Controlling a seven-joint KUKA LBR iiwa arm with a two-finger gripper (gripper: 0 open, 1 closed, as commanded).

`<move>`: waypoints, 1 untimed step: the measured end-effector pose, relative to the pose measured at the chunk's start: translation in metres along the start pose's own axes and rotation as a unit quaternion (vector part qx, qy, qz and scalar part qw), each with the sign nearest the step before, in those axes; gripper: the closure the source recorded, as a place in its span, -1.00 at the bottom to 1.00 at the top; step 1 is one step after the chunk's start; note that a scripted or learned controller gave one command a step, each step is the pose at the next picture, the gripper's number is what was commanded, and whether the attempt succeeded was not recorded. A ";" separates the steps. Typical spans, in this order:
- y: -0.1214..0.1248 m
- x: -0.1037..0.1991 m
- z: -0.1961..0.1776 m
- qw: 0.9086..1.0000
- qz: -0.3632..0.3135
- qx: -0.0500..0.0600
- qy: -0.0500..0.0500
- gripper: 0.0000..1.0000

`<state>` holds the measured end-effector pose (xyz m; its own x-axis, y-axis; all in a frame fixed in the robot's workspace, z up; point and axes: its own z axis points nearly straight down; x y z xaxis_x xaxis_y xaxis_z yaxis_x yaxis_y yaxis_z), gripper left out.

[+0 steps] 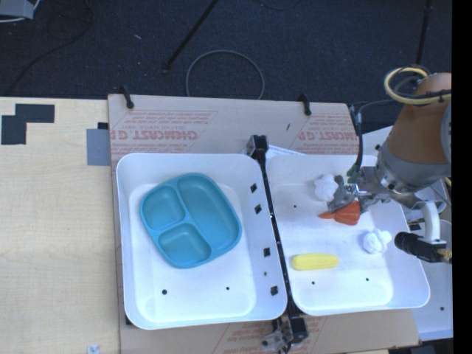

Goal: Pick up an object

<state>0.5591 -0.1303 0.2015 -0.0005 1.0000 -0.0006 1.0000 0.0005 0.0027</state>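
Robot lab: bench (51, 220), floor cables (225, 68)

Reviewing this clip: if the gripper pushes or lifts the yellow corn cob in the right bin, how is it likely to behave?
The corn cob looks rounded and elongated, lying on its side, so a sideways push would probably roll it. It looks like a small toy, likely light and stiff. Its curved surface might slip between fingers.

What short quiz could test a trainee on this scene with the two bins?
1. True or false: the blue divided plate lies in the left bin.
2. Which item lies nearest the gripper? A) yellow corn B) orange carrot C) blue divided plate
3. How many white crumpled items lie in the right bin?

Key: 1 true; 2 B; 3 two, one left of the gripper, one nearer the front.
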 end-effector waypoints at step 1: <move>0.000 -0.001 -0.014 1.000 0.000 0.002 0.000 1.00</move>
<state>0.5592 -0.1316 0.2151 -0.0003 1.0000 0.0003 1.0000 0.0003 -0.0006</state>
